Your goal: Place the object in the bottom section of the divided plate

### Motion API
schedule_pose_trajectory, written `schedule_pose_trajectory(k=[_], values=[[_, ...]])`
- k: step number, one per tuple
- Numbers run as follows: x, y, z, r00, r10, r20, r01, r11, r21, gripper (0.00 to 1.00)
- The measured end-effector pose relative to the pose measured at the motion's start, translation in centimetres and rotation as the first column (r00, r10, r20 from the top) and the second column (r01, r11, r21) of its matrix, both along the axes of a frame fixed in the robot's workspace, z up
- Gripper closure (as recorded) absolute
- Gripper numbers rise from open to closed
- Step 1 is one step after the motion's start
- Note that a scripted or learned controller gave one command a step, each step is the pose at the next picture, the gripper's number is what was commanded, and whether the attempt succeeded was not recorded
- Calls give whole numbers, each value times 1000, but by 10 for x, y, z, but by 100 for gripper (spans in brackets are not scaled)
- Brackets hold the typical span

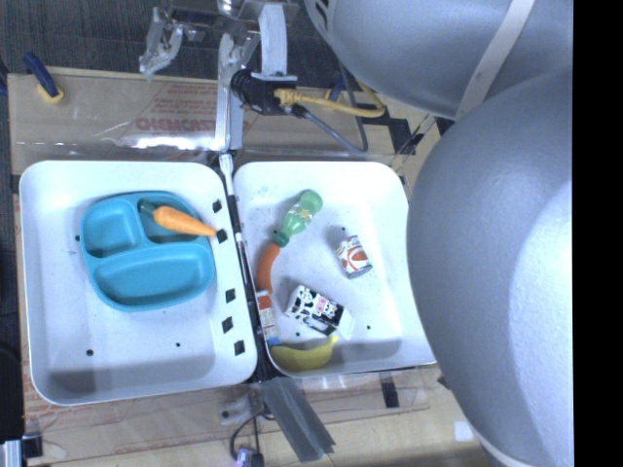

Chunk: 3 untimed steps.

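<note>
A blue divided plate lies in the left bin. It has two small sections at the top and one large section at the bottom. An orange carrot rests in the top right section, its tip reaching over the plate's right rim. My gripper hangs at the top of the view, beyond the bins' far edge, well away from the plate. Its fingers stand apart and open with nothing between them.
The right bin holds a green bottle, an orange stick-shaped item, a small red and white can, a black and white box and a banana. The arm's grey body fills the right side.
</note>
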<state>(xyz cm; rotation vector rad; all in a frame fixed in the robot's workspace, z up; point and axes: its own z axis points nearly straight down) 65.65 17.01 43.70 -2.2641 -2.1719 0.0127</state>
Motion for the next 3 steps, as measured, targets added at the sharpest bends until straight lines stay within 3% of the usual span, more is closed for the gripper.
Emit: schedule_pose_trajectory(k=[3], values=[[0, 0, 0, 1000, 0, 0, 0, 1000, 0, 0]])
